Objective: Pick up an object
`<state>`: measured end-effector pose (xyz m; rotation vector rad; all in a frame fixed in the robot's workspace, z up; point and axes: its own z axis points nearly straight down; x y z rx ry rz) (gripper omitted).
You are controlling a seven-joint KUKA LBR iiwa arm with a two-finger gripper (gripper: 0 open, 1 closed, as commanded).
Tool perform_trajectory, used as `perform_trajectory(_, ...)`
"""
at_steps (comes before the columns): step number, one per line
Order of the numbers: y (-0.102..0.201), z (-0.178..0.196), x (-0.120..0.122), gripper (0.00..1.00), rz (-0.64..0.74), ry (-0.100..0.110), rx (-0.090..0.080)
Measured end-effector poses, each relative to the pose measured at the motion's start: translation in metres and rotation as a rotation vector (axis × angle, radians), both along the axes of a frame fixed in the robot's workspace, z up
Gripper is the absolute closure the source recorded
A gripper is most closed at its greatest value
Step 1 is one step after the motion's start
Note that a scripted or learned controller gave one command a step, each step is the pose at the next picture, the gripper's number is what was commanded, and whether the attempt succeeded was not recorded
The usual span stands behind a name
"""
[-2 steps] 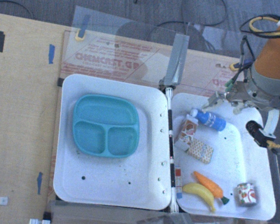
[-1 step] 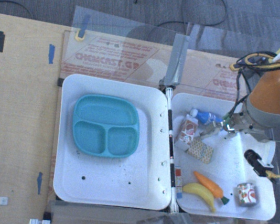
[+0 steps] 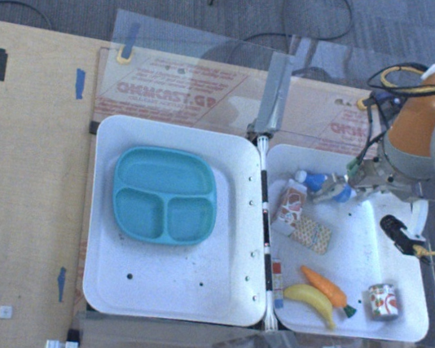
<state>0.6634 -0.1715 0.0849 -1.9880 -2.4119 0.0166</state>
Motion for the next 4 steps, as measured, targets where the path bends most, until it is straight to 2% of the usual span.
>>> perform_trajectory(1, -0.001, 0.01, -0.002, 1.0, 0.002, 0.011, -0.002)
perform_trajectory(2, 0.091, 0.121, 0.005, 1.0, -0.051, -0.023, -0.003)
perform_trajectory(3, 0.091, 0.12, 0.005, 0.0, -0.051, -0.022, -0.003)
perform_trajectory(4, 0.062, 0.019, 0.004, 0.0, -0.104, -0.02, -0.004)
